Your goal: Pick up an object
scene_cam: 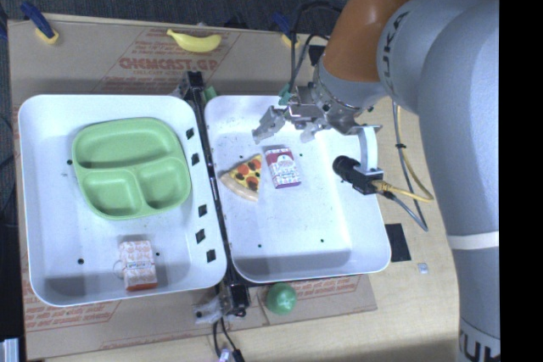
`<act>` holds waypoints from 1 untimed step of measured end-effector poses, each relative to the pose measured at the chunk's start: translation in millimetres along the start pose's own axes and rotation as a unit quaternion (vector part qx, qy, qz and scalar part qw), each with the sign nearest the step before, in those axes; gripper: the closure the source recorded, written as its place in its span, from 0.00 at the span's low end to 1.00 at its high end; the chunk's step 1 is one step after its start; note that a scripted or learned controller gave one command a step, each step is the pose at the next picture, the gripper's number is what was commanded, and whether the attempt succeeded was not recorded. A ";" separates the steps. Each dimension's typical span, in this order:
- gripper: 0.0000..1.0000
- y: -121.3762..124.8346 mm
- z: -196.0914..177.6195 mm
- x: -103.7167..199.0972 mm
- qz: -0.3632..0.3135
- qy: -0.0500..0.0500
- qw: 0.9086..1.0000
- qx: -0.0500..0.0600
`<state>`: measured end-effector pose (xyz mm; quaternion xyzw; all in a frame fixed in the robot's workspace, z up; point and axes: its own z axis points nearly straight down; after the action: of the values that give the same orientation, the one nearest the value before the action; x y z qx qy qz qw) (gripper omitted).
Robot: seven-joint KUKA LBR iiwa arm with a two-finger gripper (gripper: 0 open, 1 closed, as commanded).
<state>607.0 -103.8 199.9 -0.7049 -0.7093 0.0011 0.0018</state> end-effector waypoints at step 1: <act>0.00 -52.7 109.0 11.9 0.000 0.000 1.000 0.000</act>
<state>553.8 -92.2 91.1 -0.7048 -0.7094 0.0014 0.0016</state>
